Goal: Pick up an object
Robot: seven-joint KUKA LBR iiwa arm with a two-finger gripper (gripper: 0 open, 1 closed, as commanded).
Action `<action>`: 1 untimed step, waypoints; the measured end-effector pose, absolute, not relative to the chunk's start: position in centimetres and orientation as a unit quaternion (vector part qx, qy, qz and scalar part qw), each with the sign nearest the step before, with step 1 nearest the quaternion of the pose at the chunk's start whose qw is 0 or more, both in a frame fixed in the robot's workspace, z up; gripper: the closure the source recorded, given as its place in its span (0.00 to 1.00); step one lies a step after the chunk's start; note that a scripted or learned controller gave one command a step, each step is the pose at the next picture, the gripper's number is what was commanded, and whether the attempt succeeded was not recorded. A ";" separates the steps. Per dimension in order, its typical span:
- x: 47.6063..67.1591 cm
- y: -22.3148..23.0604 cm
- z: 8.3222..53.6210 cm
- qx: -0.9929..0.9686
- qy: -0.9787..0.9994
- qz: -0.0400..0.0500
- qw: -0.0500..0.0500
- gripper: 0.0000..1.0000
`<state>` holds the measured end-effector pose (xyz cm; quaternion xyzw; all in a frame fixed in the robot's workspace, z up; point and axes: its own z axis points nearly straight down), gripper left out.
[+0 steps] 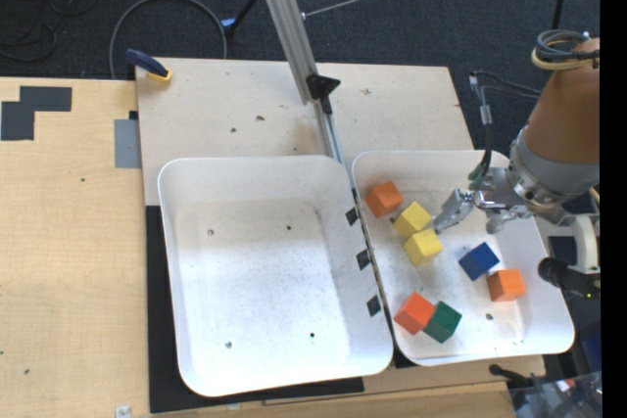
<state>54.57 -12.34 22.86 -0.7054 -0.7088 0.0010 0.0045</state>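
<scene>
**Seven small blocks in the right bin, gripper above them with its fingers spread**

Two shallow white bins sit side by side on a pale wooden bench, seen from above at a slant. The left bin point(265, 279) is speckled with small dark marks. The right bin point(549, 333) holds seven blocks.

An orange block point(384, 198) lies nearest the far left corner of that bin. Just below it, two yellow blocks sit close together, almost touching: an upper yellow block point(412, 218) and a lower yellow block point(422, 247). Further right lies a blue block point(479, 260), with a small orange block point(506, 285) just beside it toward the near right. Near the front edge, a red-orange block point(415, 312) touches a green block point(443, 321).

The arm point(563, 127), grey with a wide orange section, comes in from the right. Its gripper point(477, 212) hangs over the middle of the right bin. The jaws stand apart: one metal finger point(452, 209) points left toward the yellow blocks, and the other points down toward the blue block. Nothing is visible between them.

Behind the bins, a slanted grey metal rail point(287, 20) rises from the bench toward the top of the view. Cables point(167, 20) lie on the dark floor beyond.
</scene>
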 end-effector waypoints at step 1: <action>60.7 -9.8 10.2 -0.707 -0.708 0.003 0.004 0.00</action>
